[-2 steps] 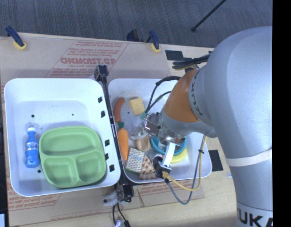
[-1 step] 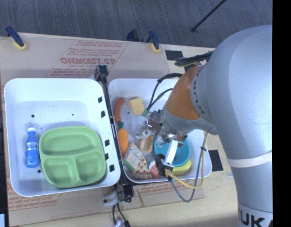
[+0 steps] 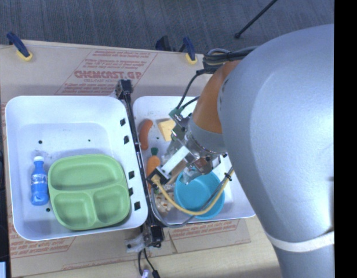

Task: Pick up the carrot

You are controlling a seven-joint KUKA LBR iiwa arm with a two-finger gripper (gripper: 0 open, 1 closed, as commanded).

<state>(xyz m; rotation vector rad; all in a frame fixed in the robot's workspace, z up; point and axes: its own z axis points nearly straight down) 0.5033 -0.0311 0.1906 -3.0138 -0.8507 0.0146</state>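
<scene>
**A:** What do we see in the left bin (image 3: pixel 16 114)?

**B:** We see a green plate (image 3: pixel 88 191) with three compartments, lying flat near the front wall. A blue bottle (image 3: pixel 39 181) lies just beside the plate's left edge, its pale cap towards the far wall.

**A:** And in the right bin (image 3: pixel 157 108)?

**B:** We note a blue bowl (image 3: pixel 196 197) near the front wall, mouth up and partly hidden. A flat yellow piece (image 3: pixel 165 129) lies farther back.

**A:** What carries the bins?

**B:** We find a cardboard sheet (image 3: pixel 80 68) with red print on the desk, with blue clamps (image 3: pixel 19 46) at its far edge. A black clip (image 3: pixel 125 88) sits where the bins meet. Beyond lies grey carpet (image 3: pixel 109 10), crossed by a thin dark rod (image 3: pixel 265 7).
</scene>
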